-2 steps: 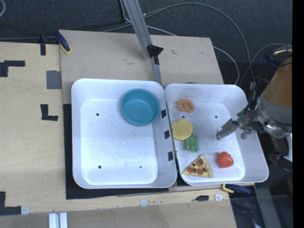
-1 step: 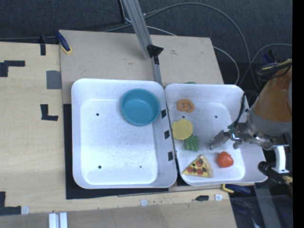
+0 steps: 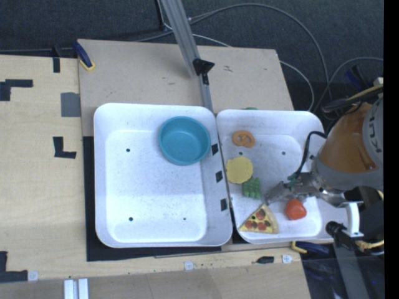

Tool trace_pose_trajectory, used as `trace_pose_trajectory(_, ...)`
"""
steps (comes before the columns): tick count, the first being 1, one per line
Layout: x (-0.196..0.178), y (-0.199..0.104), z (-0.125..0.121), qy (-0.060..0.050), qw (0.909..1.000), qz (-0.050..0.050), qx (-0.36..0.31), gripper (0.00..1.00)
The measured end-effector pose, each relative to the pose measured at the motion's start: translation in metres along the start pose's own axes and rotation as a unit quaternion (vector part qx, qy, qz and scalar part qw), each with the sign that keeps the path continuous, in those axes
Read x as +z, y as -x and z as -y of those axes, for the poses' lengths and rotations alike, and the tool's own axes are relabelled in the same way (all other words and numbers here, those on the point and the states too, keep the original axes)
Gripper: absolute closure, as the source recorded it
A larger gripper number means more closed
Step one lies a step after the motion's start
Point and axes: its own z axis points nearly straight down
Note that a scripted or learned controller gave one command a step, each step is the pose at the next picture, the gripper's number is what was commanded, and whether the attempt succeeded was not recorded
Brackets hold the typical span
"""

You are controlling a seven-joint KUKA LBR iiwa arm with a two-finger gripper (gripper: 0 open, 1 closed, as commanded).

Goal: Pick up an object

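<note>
Small glossy red rounded object (image 3: 295,210) lies in the right white plastic bin (image 3: 274,120), near its right near corner. Just left: triangular pizza-slice toy (image 3: 260,220), knobbly green block (image 3: 252,188), flat yellow disc (image 3: 239,169), orange ring-like piece (image 3: 244,139) farther back. Round blue bowl (image 3: 184,140) sits in the left white bin (image 3: 118,229). Gripper (image 3: 283,190) hangs beside the red object, arm entering from the right; finger spread cannot be told.

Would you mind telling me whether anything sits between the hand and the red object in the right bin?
Nothing visible does: the hand hangs just left of the red object, with bare bin floor between them. The green piece lies farther left.
</note>
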Motion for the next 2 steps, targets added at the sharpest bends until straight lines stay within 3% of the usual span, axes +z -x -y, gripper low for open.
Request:
trace_pose_trajectory(1, -0.012, 0.000, -0.001, 0.002, 1.0000, 0.000, 0.000, 1.00)
trace_pose_trajectory(2, -0.073, -0.001, -0.008, 0.005, 1.0000, 0.001, 0.000, 1.00)
